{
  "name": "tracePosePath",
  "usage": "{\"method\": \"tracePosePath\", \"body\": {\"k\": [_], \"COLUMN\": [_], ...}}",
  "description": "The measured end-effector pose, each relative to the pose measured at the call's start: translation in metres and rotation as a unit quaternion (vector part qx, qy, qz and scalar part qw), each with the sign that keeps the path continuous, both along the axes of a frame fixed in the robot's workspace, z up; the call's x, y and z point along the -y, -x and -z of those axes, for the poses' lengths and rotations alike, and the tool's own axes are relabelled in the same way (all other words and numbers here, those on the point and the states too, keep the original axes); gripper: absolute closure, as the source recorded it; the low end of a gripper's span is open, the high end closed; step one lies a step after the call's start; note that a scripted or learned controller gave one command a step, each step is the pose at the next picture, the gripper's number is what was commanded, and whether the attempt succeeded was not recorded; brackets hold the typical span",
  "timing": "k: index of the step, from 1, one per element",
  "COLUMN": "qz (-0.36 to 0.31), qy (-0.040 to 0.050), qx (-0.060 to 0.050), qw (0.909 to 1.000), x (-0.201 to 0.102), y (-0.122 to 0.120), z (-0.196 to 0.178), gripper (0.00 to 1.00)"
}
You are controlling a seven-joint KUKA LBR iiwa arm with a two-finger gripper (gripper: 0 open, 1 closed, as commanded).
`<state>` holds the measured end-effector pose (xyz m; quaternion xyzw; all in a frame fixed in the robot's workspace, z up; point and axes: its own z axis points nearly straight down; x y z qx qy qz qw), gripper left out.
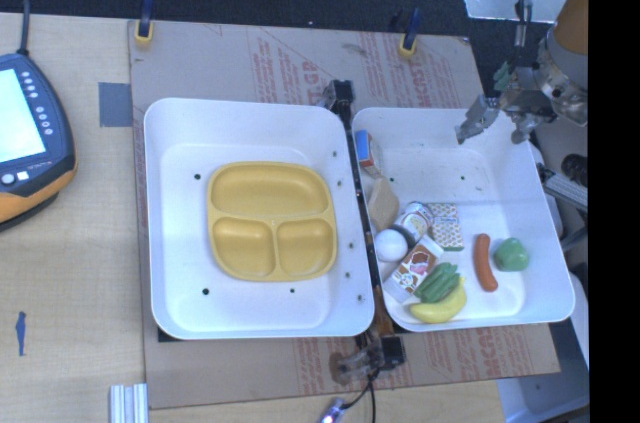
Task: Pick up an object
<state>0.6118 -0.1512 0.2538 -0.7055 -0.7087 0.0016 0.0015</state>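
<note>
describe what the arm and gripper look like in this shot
The arm enters from the right edge, showing an orange-tan section above a grey metal wrist. A dark cable loops over its top. The gripper is grey, with two slim metallic fingers, lit brightly against the white bin below.

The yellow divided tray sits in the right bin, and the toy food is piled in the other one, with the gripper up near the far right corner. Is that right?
Not quite. The camera view shows the yellow divided tray in the left bin, not the right. The toy food, such as the banana and sausage, lies in the right bin, and the gripper is near that bin's far right corner.
</note>
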Motion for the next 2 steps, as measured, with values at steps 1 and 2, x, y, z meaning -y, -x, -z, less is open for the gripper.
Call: {"method": "tracePosePath", "body": {"k": [1, 2], "qz": [-0.001, 0.0], "qy": [0.0002, 0.0006], "qx": [-0.001, 0.0], "qw": [1.0, 1.0], "x": [-0.033, 0.03], "y": [0.025, 0.079], "z": [0.114, 0.162], "gripper": [0.0, 0.0]}}
